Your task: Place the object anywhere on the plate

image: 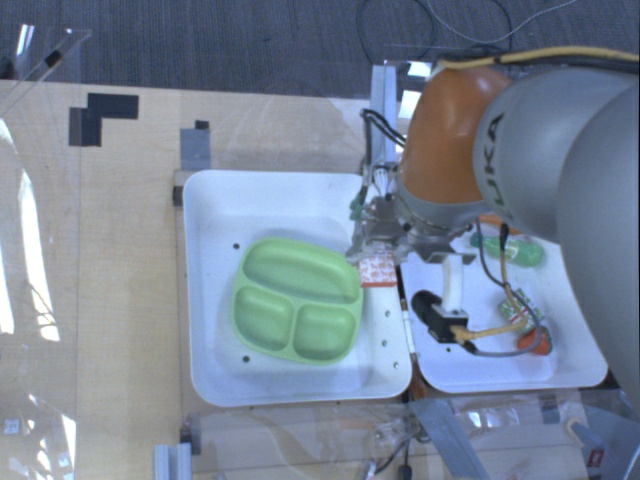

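The gripper (375, 240) is positioned over the right side of the left bin (205, 268), close to the wall shared with the right bin (500, 370). A small red-and-white object (377, 269) is seen directly beneath the gripper tip, just beside the upper right rim of the green divided plate (295, 313) (contact with the rim cannot be confirmed). How far the gripper is open, and whether the object is gripped, cannot be determined. A green item (522, 254) is located in the right bin, partly hidden by the arm (560, 118).
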Tool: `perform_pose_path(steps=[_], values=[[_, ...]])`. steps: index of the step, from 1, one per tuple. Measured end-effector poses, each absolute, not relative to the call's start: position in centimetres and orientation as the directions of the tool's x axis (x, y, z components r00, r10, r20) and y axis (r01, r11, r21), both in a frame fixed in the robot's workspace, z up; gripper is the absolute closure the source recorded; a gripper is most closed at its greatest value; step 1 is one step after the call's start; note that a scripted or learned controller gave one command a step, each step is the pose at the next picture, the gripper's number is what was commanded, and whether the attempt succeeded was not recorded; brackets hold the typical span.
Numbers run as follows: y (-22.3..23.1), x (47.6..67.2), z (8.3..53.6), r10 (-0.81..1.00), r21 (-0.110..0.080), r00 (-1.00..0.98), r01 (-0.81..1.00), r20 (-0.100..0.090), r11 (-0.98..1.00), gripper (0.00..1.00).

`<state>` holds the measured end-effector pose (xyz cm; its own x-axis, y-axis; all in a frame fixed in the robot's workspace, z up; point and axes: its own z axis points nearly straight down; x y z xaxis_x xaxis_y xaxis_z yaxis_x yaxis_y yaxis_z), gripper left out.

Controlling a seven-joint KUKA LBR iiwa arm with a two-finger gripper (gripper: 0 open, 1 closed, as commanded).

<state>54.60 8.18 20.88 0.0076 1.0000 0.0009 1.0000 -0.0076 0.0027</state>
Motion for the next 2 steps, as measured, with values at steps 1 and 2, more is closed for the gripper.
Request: perform_pose_path(steps=[1, 2], values=[[8.1, 54.6, 20.9, 1.000, 0.003, 0.009, 1.000, 0.001, -0.009, 0.00], [8.2, 54.8, 21.9, 1.000, 0.008, 0.007, 1.000, 0.002, -0.007, 1.00]])
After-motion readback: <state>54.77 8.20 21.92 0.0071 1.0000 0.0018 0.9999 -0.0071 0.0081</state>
